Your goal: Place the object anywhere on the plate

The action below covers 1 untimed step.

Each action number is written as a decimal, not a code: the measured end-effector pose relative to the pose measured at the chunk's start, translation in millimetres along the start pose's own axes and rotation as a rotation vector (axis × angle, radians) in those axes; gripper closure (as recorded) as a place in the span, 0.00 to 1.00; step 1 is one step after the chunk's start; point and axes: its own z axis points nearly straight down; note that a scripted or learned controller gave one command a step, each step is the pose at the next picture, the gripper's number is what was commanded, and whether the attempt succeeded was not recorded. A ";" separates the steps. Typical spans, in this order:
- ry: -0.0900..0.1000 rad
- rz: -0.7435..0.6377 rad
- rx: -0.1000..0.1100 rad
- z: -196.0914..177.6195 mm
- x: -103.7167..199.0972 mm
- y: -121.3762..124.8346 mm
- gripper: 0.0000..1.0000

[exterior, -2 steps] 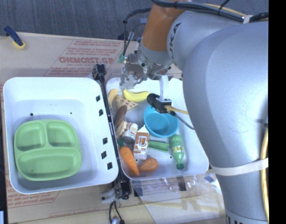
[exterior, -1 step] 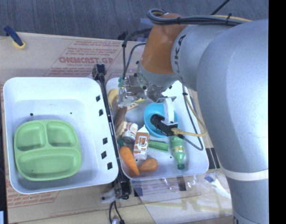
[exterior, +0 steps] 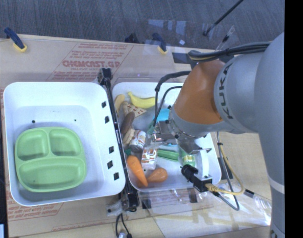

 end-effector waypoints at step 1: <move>0.001 -0.001 -0.002 -0.2 1.4 0.9 0.00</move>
